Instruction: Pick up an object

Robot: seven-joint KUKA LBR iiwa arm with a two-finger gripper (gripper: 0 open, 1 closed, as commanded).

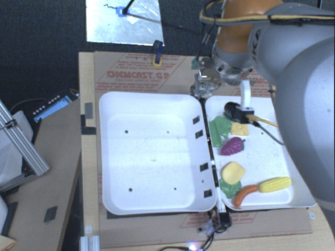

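Nearer to me than the purple plastic grape bunch (pixel 232 146), along the front wall of the right shallow white bin (pixel 272 203), I see a curved orange toy carrot (pixel 246 193). A yellow toy corn cob (pixel 275 184) lies at its right end. Just on my side of the grapes, a rounded yellow toy piece (pixel 233 170) rests on a green toy piece (pixel 230 187). Beyond the grapes lie a flat pale-yellow block (pixel 239 129) and, left of it, a green leafy toy (pixel 220 128). Left of the grapes sits the left shallow white bin (pixel 152 156). Farthest beyond the grapes, the two-finger gripper (pixel 201 88) hangs over the bins' far shared corner. I cannot tell whether it is open or closed.
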